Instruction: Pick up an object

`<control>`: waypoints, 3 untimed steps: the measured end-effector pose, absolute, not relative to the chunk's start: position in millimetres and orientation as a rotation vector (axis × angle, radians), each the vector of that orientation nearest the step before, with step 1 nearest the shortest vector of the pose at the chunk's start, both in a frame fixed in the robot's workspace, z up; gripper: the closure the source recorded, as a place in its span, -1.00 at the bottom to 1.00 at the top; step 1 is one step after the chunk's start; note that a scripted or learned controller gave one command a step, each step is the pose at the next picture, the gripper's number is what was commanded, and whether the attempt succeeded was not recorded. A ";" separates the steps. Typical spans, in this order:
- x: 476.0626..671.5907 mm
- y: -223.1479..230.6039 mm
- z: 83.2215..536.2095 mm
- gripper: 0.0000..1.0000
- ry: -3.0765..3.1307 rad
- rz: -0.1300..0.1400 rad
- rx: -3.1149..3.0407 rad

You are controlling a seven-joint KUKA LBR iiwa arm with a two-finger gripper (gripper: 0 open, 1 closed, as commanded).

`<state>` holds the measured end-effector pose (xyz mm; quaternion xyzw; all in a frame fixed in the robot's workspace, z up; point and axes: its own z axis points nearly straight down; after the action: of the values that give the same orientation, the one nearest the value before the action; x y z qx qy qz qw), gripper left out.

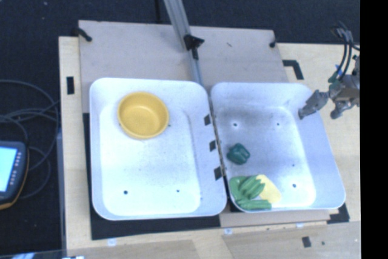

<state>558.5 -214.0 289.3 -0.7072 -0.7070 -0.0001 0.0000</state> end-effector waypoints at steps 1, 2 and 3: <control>565.8 -218.5 242.0 -1.00 -2.219 0.003 -2.220; 571.8 -218.3 182.0 -1.00 -2.218 0.004 -2.219; 568.8 -222.6 139.0 -1.00 -2.219 0.003 -2.221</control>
<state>568.8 -222.6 139.0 -0.7074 -0.7068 0.0010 0.0012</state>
